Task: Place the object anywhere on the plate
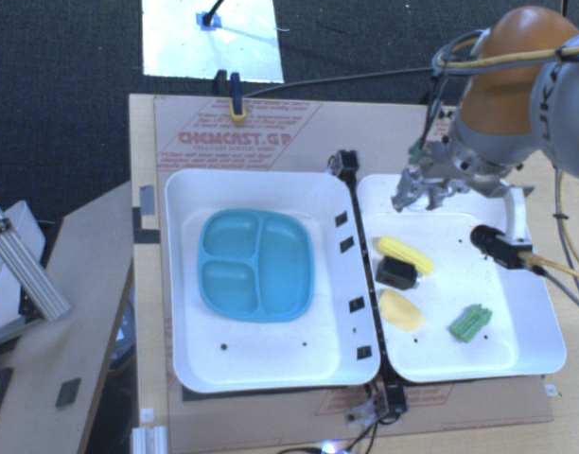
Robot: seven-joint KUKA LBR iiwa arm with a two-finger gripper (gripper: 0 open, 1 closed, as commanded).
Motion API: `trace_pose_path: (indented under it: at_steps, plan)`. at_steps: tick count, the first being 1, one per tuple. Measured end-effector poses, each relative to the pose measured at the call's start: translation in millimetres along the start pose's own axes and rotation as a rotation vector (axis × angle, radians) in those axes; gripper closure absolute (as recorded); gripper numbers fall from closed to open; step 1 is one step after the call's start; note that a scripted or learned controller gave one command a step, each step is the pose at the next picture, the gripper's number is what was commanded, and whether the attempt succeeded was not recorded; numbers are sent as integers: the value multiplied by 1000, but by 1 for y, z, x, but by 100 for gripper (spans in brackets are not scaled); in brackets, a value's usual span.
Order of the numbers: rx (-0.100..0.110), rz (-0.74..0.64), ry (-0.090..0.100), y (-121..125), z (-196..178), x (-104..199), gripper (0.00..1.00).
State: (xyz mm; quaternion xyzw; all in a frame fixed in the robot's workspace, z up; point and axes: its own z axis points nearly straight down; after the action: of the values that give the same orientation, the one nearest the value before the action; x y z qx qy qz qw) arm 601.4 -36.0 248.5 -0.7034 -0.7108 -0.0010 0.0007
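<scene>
We find the gripper (417,195) hanging over the far edge of the right bin (535,348); we cannot tell how it is set, and we see nothing in its grasp. The candidate objects lie nearer the camera, well apart from it: a yellow corn cob (404,252) touching a black block (395,272), a pale yellow piece (401,310) below them, and a green piece (470,322) to the right. The blue divided plate (257,264) sits in the left bin (190,367), bare
</scene>
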Motion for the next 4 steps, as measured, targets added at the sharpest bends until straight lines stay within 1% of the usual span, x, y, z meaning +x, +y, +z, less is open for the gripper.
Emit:
trace_pose_path:
  at_steps: [1,2,3,4]
  plan:
    - [0,0,0,-5,12,60,100]
    - [1,1,0,-12,12,104,100]
    - [-1,0,0,-16,11,155,100]
    - [1,0,0,-36,10,206,100]
